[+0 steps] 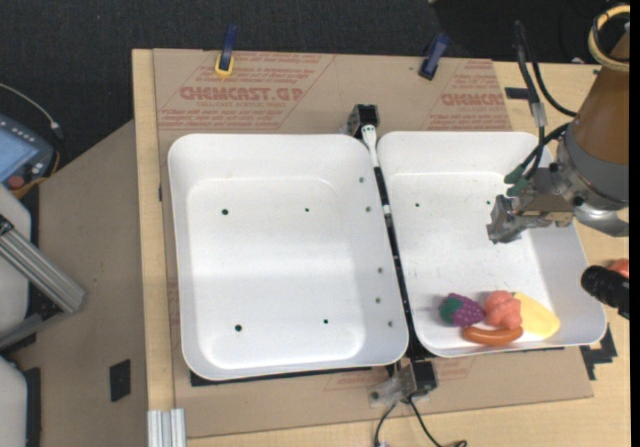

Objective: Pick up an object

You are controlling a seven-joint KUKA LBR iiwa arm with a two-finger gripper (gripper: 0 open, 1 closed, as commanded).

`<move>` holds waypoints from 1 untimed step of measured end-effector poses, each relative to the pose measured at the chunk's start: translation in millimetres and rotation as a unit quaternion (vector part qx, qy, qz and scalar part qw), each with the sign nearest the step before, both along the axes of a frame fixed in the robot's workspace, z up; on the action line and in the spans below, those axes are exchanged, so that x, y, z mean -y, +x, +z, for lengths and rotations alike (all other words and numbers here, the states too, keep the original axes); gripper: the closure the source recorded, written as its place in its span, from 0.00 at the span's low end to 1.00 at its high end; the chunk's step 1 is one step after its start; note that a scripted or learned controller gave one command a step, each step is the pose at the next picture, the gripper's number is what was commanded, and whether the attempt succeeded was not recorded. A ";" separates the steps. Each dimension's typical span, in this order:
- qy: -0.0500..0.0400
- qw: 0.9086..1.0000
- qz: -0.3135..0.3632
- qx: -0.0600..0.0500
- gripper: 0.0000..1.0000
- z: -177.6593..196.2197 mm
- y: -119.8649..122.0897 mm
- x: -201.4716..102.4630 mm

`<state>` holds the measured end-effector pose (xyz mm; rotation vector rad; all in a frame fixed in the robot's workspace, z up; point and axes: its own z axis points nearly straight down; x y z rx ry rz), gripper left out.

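The grey two-finger gripper (503, 226) is seen above the right shallow white plastic bin (440, 170); nothing is held, and its opening cannot be told. An approach seems in hand: a descent toward the small purple grape-like toy (462, 310) near the bin's front edge is needed.

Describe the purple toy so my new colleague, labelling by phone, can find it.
Look in the right bin, at its near edge, where small toys cluster. The purple toy is the leftmost, a knobbly lump like grapes. Its neighbours are pink, orange and yellow.
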<state>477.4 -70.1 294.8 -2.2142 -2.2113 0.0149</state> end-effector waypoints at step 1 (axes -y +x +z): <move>0.000 1.000 0.004 0.009 1.00 7.8 31.5 -54.3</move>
